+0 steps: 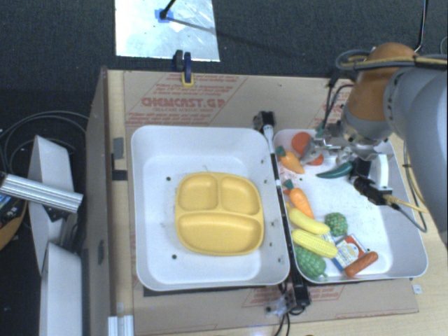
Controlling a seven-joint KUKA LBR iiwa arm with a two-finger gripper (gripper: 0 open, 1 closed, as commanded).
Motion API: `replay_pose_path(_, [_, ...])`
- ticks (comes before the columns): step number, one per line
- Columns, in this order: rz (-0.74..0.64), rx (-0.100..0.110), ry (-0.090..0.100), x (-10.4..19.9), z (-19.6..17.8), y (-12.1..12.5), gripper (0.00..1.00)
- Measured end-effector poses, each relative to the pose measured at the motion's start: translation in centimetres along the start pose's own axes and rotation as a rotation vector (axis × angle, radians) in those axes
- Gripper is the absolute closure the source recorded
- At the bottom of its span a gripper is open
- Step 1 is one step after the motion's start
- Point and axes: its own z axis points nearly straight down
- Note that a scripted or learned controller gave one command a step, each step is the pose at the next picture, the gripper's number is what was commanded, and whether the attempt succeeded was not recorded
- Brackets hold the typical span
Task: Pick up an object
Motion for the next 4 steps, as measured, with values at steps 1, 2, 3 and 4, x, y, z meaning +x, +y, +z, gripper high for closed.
replay_pose_path(1, [0.001, 0.023, 0.001, 0.5, 1.3, 0.3, 0.00])
replay_pose_path(2, [-0.005, 0.052, 0.003, 0.7, 2.7, 1.0, 0.00])
replay_pose_path(3, [-0.003, 0.050, -0.001, 0.9, 2.7, 1.0, 0.00])
replay_pose_path(4, [-0.004, 0.052, 0.007, 0.6, 2.8, 1.0, 0.00])
